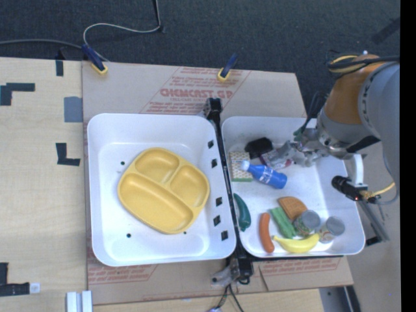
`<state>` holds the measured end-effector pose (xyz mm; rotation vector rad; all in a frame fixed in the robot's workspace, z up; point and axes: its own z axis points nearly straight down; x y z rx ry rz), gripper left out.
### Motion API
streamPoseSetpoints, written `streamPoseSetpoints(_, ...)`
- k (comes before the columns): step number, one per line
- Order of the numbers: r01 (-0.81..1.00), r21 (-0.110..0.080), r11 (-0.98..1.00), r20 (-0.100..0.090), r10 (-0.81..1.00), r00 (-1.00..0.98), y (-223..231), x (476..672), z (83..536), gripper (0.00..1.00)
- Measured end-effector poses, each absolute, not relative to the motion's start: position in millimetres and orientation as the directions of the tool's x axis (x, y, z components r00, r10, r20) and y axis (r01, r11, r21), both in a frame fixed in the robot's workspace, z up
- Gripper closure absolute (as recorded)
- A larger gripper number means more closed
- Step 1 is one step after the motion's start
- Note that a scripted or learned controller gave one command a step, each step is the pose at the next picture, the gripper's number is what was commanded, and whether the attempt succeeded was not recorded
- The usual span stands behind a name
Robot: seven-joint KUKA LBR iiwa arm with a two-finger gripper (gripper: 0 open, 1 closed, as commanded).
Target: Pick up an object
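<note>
gripper (276,156) low over right bin (338,249), above blue bottle (266,175) | opening unreadable | bin's upper strip bare

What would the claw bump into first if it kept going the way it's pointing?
Probably the black object. The claw points leftward across the right bin, and that object lies right ahead of its tip. The blue bottle sits slightly below that line, though depth is unclear.

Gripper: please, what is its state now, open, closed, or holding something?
Gripper: cannot be told; it hangs low in the right bin, by the blue bottle and a black object.
</note>
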<state>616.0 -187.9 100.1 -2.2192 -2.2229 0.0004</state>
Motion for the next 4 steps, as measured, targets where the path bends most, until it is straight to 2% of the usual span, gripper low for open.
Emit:
streamPoseSetpoints(1,1.0,0.0,0.0,0.0,1.0,0.0,-166.2,562.5,85.7,0.0)
streamPoseSetpoints(2,1.0,0.004,0.001,-0.002,1.0,-0.001,-147.3,561.1,86.0,0.0)
streamPoseSetpoints(4,1.0,0.004,0.0,-0.003,1.0,0.0,-105.9,529.9,85.8,0.0)
